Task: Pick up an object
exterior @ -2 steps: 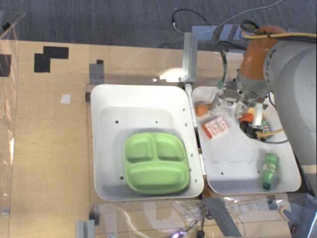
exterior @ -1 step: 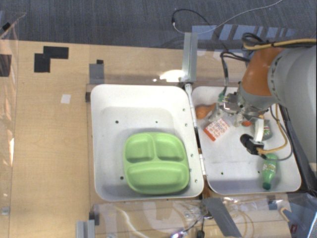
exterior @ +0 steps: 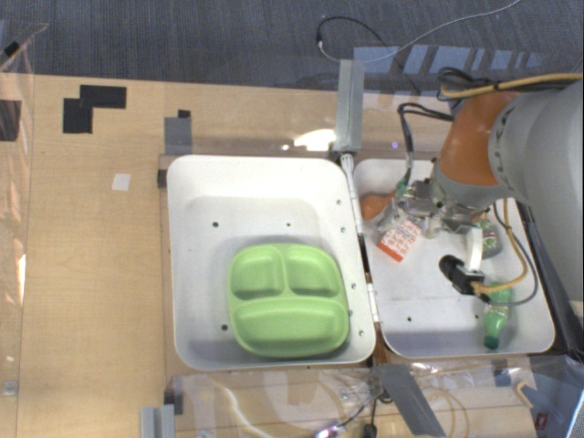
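Note:
My gripper [exterior: 416, 210] hangs low over the upper left part of the right bin [exterior: 429, 322], below the arm's orange band. A small red and white packet [exterior: 400, 240] sits right under and slightly left of it; whether they touch is unclear. A brown rounded object [exterior: 371, 206] lies against the bin's left wall, just left of the gripper. A green bottle-like object [exterior: 494, 327] lies near the bin's lower right corner. Something small and green [exterior: 493, 242] peeks out beside the wrist, partly hidden.
The left bin [exterior: 196, 199] holds a light green divided plate [exterior: 287, 299] in its lower middle. A metal post [exterior: 349, 108] stands behind the wall between the two bins. The arm covers the right bin's upper right part.

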Controlling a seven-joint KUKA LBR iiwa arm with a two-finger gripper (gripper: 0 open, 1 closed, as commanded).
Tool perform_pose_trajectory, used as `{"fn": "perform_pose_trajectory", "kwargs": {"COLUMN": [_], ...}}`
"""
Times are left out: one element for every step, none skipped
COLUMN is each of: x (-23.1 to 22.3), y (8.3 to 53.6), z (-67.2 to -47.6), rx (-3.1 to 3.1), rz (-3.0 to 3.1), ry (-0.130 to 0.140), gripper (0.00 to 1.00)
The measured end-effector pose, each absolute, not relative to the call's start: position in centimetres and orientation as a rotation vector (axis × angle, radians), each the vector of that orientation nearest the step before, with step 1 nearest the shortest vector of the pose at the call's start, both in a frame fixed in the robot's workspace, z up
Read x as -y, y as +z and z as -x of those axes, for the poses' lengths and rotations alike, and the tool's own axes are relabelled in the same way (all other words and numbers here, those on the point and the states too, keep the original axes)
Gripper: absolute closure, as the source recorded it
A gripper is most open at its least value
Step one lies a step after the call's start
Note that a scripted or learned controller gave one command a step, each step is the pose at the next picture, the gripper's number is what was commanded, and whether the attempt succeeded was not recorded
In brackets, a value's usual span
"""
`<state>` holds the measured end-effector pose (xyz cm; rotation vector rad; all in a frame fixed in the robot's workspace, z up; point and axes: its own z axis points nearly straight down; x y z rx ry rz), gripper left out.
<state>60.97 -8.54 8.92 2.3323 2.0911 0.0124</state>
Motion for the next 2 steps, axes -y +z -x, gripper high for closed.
{"fn": "perform_pose_trajectory", "kwargs": {"x": [8.3, 4.4], "y": [10.0, 21.4], "z": [-61.1, -60.5], "rx": [-2.093, -2.234], "rz": [-2.330, -2.204], "ry": [0.019, 0.007], "gripper": [1.00, 1.00]}}
